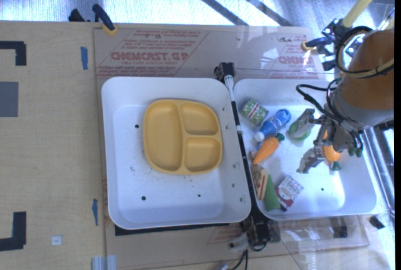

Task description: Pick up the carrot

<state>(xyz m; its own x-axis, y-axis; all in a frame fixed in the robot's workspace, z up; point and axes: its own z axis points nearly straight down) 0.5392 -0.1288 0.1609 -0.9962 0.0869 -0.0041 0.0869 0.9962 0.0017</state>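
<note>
Two white bins sit side by side on your bench: the left bin (119,156) carries a yellow divided plate (183,136), lying flat in its middle with its three compartments bare, and the right bin (360,197) holds the clutter you must sort through. You see the arm (369,74) leaning in from the right, its orange band above the wrist, so that the gripper (321,156) hangs over the right bin's middle. You cannot tell how far its fingers are parted, nor whether the small orange bit among them is something it holds or part of the tool itself. Your target, the carrot (266,148), lies near the right bin's left wall, orange body slanted with its green top toward the blue bottle (274,121), which touches it. Near them lie a green can (254,111), a red-and-white packet (289,189) and a green vegetable (270,200). By my reading, the gripper stands well right of the carrot, so you need a leftward shift before descending.
</note>
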